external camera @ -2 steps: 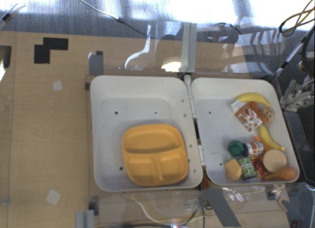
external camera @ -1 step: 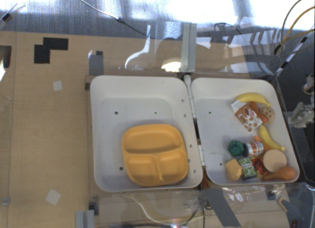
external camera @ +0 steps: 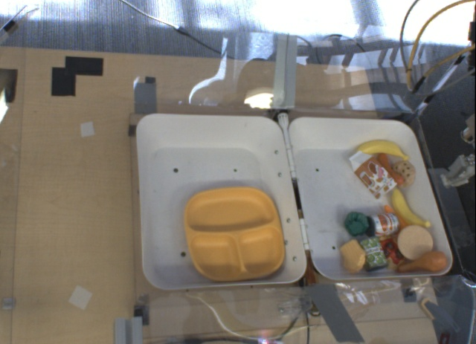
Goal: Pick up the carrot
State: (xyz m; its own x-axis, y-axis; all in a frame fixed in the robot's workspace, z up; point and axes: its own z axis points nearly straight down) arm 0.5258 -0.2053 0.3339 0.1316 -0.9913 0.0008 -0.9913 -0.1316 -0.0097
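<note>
**Colleague:** What do you have on the bench point(external camera: 67, 209) now?

**Operator:** Two white bins. The left bin point(external camera: 160, 186) holds a yellow divided tray point(external camera: 233, 232). The right bin point(external camera: 323, 186) holds the toy food, all on its far-right side. I believe the carrot point(external camera: 387, 165) is the small orange piece in the upper group. It is wedged between a printed packet point(external camera: 375, 179) and a cookie point(external camera: 404, 171), touching both, just below a banana point(external camera: 381, 147).

**Colleague:** And the gripper?

**Operator:** I take the pale metal part at the right edge for the gripper point(external camera: 458, 172), outside the bin. Released or clenched, I cannot tell.

**Colleague:** How does the carrot lie?

**Operator:** Its long axis seems to run from upper left to lower right. Which end is the tip is too small to tell.

**Colleague:** So how would you grasp it?

**Operator:** I would come straight down and close across the long axis. The neighbours leave little room, so I would centre carefully to avoid catching the packet.
</note>
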